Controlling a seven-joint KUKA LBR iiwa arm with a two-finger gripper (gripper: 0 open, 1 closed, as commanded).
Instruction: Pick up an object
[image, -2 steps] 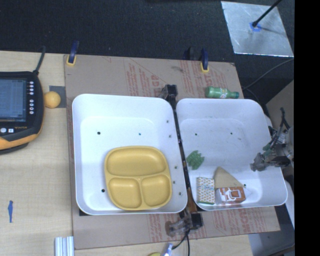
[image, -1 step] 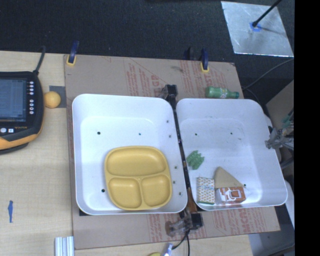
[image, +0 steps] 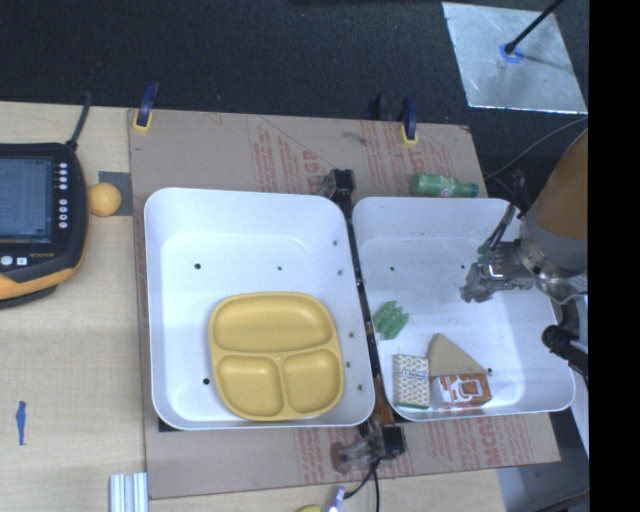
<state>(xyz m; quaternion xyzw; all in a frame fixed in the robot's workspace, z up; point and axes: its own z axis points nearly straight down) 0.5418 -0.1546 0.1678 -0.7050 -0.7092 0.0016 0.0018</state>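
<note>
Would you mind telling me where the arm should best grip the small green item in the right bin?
Probably from straight above, across the narrow middle of the small green item. It lies flat and alone on the right bin floor, though close to the left wall, so fingers should close parallel to that wall.

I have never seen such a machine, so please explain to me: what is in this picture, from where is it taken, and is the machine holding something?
The picture is taken by one fixed camera above a bench, looking down at a slant. The machine is a robot arm, grey with orange, reaching in from the right side of the picture. At its end is a metal hand for picking things up; it hangs over the right bin, and nothing can be seen between its fingers.

On the bench lie two shallow white bins side by side. The left bin holds a yellow tray with three compartments. The right bin holds a green item, a patterned packet, a tan triangular piece and a small carton. Behind the right bin lies a green bottle. At the left is a control pad.
</note>
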